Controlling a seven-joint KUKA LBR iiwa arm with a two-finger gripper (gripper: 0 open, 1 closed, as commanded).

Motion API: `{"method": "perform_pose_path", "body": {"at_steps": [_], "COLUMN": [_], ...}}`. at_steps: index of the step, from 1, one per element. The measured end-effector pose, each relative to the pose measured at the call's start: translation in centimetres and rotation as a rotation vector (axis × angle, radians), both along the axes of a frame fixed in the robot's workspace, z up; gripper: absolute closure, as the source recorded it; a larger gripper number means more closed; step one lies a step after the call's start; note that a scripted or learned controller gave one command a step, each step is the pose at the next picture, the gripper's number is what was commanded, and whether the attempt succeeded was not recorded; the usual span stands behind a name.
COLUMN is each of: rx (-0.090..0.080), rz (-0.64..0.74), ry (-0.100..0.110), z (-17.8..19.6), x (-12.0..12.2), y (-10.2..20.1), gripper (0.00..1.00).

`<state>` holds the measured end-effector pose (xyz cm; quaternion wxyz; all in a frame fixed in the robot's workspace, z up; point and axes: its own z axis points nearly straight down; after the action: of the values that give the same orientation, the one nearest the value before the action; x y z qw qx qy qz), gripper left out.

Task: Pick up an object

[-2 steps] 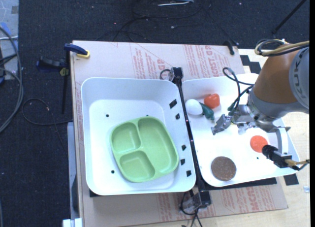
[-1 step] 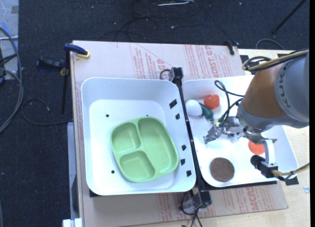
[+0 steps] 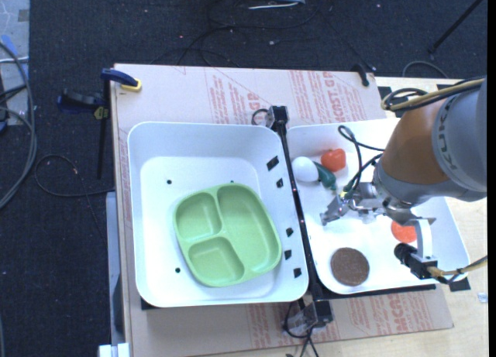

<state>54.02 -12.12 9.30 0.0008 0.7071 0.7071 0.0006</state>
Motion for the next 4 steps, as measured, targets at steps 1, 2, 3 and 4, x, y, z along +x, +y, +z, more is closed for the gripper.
{"method": "perform_pose_path", "body": {"at_steps": [1, 2, 3, 4], "rx": [0.000, 0.001, 0.001, 0.000], "rz": [0.000, 0.000, 0.002, 0.001], "ry": [0.000, 0.002, 0.003, 0.003], "z": [0.9, 6.5, 10.8, 15.7], "x": [0.1, -0.4, 0.4, 0.5], "y": [-0.1, -0.5, 0.1, 0.1], "gripper": [1.00, 1.00, 1.00, 1.00]}}
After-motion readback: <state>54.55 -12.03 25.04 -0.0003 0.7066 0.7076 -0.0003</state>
